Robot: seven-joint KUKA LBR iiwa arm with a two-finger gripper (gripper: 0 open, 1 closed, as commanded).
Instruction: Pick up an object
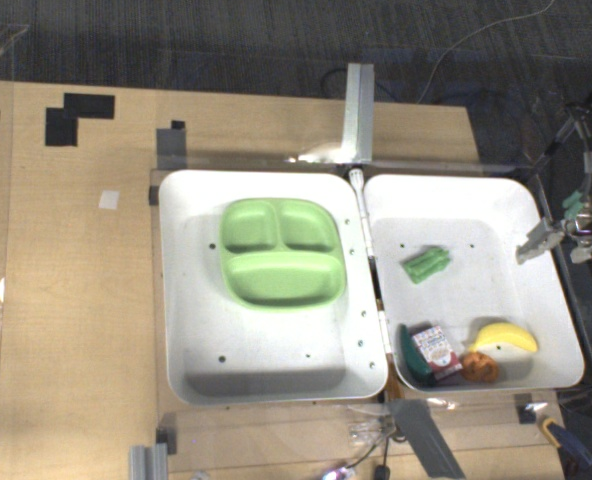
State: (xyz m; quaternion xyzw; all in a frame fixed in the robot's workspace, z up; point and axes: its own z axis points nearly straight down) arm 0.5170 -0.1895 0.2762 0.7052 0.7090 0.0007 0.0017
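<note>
We're pre-grasp: gripper (548, 240), grip state unclear, nothing visibly held, hangs right of the green block (425, 265); next, descend.

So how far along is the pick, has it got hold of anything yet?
Nothing looks picked yet. The hand sits at the right bin's right edge with nothing visible between its fingers. The green object, banana and small carton all lie in that bin. Reaching in, gripping one and lifting it are all left.

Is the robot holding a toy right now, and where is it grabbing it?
Nothing is held. The grey metal end effector sits at the right white bin's edge, apart from the small green ridged block and yellow banana.
</note>
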